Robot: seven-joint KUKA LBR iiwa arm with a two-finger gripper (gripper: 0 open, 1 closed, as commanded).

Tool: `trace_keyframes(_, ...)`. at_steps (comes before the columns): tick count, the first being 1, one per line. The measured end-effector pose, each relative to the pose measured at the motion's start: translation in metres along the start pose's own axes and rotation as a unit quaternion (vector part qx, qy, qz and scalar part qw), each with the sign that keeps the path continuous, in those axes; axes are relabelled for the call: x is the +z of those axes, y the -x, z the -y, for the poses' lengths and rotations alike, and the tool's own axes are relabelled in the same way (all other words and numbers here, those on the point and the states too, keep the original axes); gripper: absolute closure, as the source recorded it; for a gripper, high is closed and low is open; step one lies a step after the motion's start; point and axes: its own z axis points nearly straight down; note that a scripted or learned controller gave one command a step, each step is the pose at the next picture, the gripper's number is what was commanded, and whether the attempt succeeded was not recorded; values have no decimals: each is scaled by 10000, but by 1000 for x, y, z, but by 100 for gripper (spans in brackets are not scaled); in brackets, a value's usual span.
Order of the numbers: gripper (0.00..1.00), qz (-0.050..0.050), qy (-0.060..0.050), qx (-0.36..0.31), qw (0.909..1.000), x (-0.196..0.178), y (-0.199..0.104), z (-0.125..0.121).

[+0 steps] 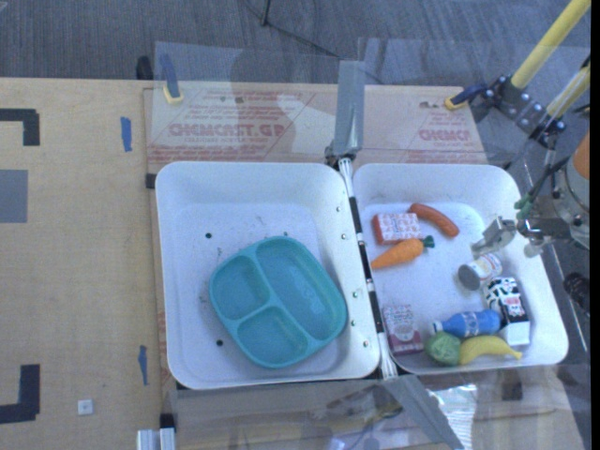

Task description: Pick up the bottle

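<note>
Untouched at the right bin's (534,279) front lies the bottle (471,323); gripper (494,235) is poised well behind it, claw state indiscernible, so nothing is picked yet.

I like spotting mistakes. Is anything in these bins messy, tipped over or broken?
Nothing looks broken or spilled. The blue bottle lies on its side near the front of the right bin, crowded against the banana and a green fruit. The teal plate sits askew in the left bin.
</note>
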Motion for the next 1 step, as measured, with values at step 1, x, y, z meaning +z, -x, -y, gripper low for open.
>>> trace_keyframes(1,0,3,10,-576,9983,97,-6,37)
